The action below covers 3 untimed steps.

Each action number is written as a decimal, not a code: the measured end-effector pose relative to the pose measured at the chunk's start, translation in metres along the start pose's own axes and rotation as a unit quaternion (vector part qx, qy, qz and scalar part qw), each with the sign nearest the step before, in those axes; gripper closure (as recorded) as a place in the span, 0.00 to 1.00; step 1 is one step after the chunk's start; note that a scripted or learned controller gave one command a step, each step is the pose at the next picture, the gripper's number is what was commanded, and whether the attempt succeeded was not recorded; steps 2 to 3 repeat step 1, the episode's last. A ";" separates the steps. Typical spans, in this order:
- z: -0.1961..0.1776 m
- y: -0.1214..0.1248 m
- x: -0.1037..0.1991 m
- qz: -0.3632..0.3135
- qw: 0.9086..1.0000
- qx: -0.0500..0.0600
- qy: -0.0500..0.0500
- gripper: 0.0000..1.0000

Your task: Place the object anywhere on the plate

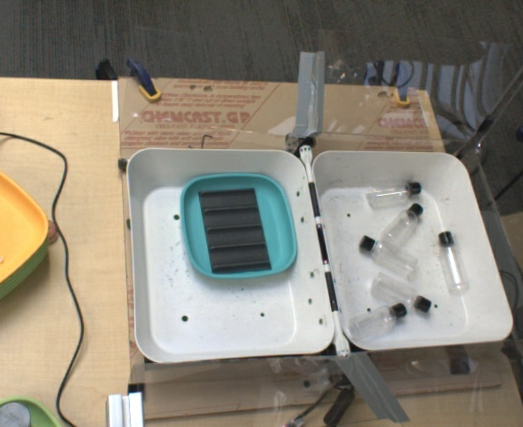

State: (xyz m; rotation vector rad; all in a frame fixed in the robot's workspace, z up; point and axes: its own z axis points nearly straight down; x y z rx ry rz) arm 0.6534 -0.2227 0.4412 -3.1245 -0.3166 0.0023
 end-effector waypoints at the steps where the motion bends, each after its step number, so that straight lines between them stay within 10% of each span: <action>1: 0.000 0.000 0.000 0.000 1.000 0.000 -0.001 0.00; 3: 0.000 0.000 0.000 0.000 1.000 0.000 -0.001 0.00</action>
